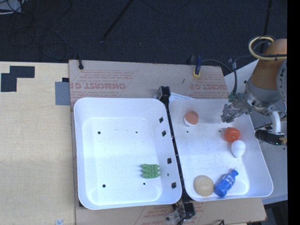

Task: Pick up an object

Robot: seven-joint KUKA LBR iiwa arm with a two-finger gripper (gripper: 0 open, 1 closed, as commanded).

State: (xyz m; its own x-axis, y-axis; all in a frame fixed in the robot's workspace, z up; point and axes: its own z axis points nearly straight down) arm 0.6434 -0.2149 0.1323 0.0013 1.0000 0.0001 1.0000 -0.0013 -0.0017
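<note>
Roomy left bin (89,121) (one green object (150,171))

My arm (267,74) comes in from the right edge, orange band at the top, grey wrist below it angling down and left. My tool (228,114) sits at the arm's low left end, tip pointing down-left. Tool is small and dark, detail unclear.
</note>
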